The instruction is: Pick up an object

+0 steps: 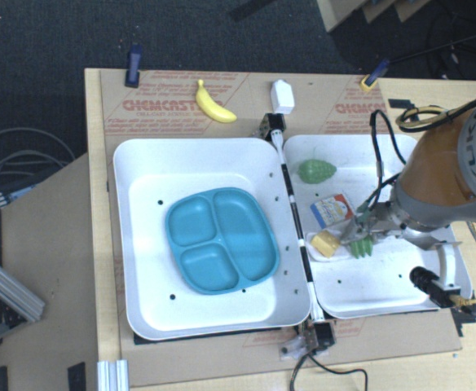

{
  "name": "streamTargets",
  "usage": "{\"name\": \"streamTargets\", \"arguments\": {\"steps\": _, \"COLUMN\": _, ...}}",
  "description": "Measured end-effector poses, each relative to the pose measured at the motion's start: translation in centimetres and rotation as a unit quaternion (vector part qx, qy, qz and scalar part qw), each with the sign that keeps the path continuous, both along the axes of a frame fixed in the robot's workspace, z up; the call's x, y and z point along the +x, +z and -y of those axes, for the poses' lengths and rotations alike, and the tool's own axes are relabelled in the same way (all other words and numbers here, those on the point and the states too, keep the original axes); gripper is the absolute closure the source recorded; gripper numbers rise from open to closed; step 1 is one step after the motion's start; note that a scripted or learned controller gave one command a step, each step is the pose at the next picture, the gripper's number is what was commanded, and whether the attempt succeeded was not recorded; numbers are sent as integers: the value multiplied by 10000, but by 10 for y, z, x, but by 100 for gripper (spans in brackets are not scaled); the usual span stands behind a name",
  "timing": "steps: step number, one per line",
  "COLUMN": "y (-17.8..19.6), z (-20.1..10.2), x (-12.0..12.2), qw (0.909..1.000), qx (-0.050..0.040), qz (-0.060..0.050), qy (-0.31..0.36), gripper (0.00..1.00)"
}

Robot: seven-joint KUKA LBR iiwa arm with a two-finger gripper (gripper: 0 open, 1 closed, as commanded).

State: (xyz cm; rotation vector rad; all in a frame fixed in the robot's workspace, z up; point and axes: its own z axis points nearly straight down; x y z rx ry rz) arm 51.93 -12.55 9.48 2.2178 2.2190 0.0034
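Yellow block (325,243) by gripper (354,233) looks light, stiff, prob. slick; grab flat sides; can't tell gripper's state.

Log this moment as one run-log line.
gripper: low in right bin, at green toy | fingers: unclear | yellow block, card beside | left bin: blue tray

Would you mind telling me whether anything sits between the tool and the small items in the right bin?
Nothing visible does. The tool is already down in the right bin, directly among the yellow block, the green toy and the small card. The green leafy object lies farther back, apart.
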Motion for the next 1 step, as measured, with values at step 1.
{"name": "streamTargets", "arguments": {"steps": 1, "y": 90, "z": -95, "x": 52, "qw": 10000, "qx": 15, "qz": -14, "qy": 7, "gripper": 100}}
